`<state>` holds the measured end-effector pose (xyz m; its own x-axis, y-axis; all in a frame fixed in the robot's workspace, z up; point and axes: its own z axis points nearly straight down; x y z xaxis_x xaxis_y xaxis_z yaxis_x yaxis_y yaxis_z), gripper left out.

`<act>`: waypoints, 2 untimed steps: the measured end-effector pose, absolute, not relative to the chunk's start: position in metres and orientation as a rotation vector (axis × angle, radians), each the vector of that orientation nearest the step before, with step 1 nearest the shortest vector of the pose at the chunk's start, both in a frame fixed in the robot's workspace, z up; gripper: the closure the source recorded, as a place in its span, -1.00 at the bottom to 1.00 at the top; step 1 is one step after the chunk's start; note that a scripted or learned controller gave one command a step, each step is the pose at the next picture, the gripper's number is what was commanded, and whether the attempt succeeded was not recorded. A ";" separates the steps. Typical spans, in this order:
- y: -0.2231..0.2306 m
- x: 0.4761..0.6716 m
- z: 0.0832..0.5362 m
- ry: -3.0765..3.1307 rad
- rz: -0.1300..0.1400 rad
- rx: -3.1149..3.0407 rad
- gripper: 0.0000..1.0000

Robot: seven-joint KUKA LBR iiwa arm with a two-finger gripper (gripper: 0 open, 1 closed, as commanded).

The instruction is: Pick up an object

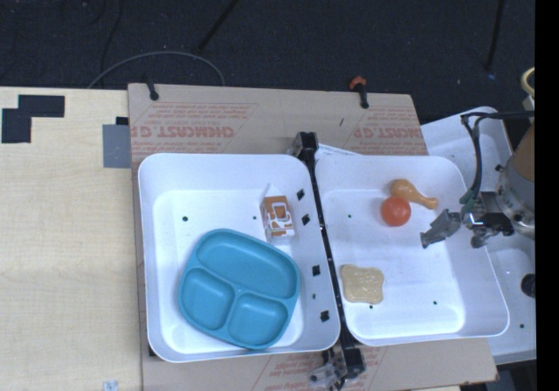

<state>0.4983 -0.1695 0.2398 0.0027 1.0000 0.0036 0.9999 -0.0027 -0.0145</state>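
Red ball (396, 211) lies just left of the tool (454, 228) — released, grasping nothing — poised over the right bin (437, 315), seemingly lining up a pick.

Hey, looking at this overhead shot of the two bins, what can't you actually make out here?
- Camera view: the grey metal hand is small and dim over the right white plastic bin; whether it is open or shut is unclear.
- The print on the small orange and white carton beside the blue three-compartment plastic tray is too small to read.
- The flat beige spongy piece is too blurred to identify.
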 end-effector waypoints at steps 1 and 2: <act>-0.170 0.501 0.245 -2.219 0.003 -2.219 -1.00; -0.179 0.498 0.190 -2.215 0.006 -2.217 -1.00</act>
